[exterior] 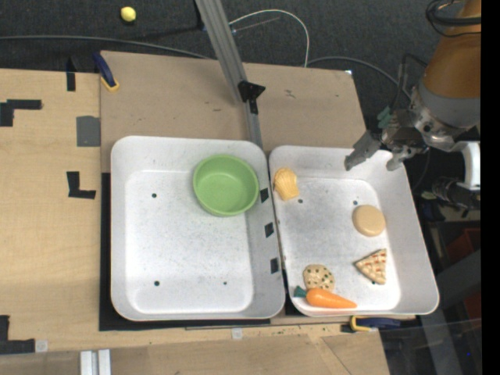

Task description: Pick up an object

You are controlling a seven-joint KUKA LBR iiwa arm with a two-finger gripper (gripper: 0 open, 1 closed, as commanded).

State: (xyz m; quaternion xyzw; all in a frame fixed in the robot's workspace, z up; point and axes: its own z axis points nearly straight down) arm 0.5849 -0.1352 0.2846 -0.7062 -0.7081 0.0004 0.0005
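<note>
Tool [376, 151] fingers spread, holding nothing, above the right bin's [414, 233] far rim on the tan worktop [47, 233]; beside it, one green bowl [226, 184] in the left bin [129, 233].

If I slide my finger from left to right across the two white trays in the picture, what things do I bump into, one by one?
green bowl → yellow lumpy toy food → round speckled cookie → tan round bun. The carrot and the pizza slice overlap others sideways, so I left them out. The pincer hangs over the right tray's far edge.
</note>
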